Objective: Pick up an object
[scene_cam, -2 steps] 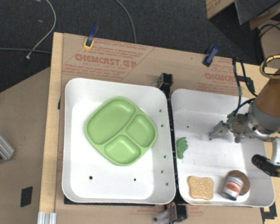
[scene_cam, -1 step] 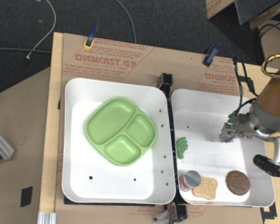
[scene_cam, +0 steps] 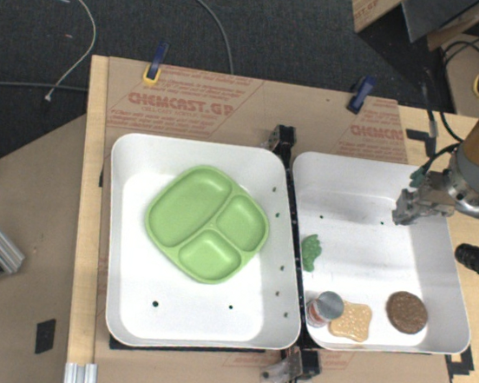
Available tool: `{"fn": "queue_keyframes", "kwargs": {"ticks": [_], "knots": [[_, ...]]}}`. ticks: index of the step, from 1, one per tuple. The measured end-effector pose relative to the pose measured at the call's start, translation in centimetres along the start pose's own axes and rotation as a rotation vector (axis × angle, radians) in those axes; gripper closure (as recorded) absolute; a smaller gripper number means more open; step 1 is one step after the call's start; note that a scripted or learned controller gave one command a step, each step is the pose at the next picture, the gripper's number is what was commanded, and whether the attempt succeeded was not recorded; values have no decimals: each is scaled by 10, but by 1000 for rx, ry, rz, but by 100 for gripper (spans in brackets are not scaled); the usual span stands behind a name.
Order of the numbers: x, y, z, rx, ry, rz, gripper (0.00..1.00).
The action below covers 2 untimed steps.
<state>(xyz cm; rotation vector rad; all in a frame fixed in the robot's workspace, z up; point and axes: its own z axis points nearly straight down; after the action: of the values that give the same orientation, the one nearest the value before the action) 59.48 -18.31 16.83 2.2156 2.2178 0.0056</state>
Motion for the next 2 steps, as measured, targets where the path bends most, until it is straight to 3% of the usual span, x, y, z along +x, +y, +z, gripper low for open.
{"fn": "queue_keyframes", "kwargs": {"ticks": [1, 2], "knots": [[0, 2, -55, -1, 0, 0, 100], [51, 14, -66, 3, 3, -5, 100]]}}
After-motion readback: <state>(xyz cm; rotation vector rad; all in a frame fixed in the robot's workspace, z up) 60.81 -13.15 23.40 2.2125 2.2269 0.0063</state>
